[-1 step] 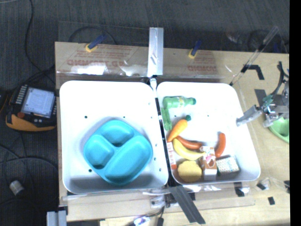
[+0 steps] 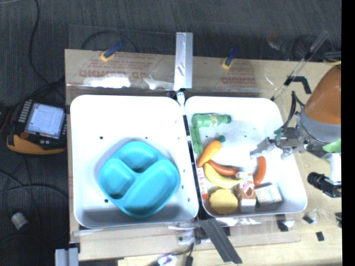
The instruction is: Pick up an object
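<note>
Camera view: a handheld pendant (image 2: 39, 127) lay on the floor at 9 o'clock of the left bin (image 2: 83, 148), which held a blue plate (image 2: 138, 176). The right bin (image 2: 288, 148) held a green bottle (image 2: 209, 121), carrot (image 2: 209, 151), banana (image 2: 219, 177), lemon (image 2: 223, 201) and small boxes (image 2: 256, 194). The gripper (image 2: 273, 146) hung with fingers apart at 12 o'clock of a red sausage (image 2: 260, 169), holding nothing.

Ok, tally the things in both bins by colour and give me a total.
Green: 1, bottle
Orange: 1, carrot
Red: 2, two sausages
Yellow: 2, banana, lemon
Blue: 1, divided plate
White, printed: 2, small cartons
Total: 9
</note>
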